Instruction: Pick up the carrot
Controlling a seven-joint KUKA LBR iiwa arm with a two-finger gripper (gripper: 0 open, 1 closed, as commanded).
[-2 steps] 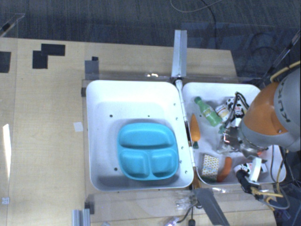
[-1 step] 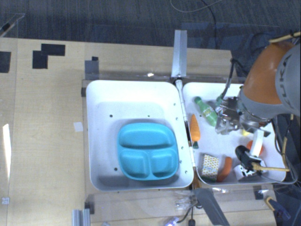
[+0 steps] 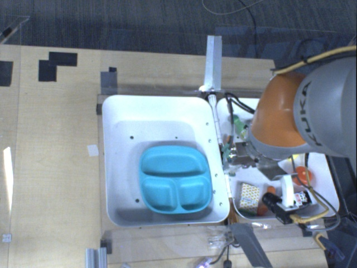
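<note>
gripper (image 3: pixel 239 154) low in the right bin (image 3: pixel 329 202), jaw state impossible to tell.
arm bulk hides most of the bin; an orange thing, possibly the carrot (image 3: pixel 303 175), lies apart beside it.

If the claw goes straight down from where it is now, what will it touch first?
Probably the floor of the right bin, near the patterned square item; depth is unclear. The carrot lies off to the side.

Robot lab bench.
A grey-and-orange arm (image 3: pixel 301 113) works over white bins (image 3: pixel 111 166) on a wooden bench (image 3: pixel 50 166), cables (image 3: pixel 234 4) trailing across carpet.
</note>
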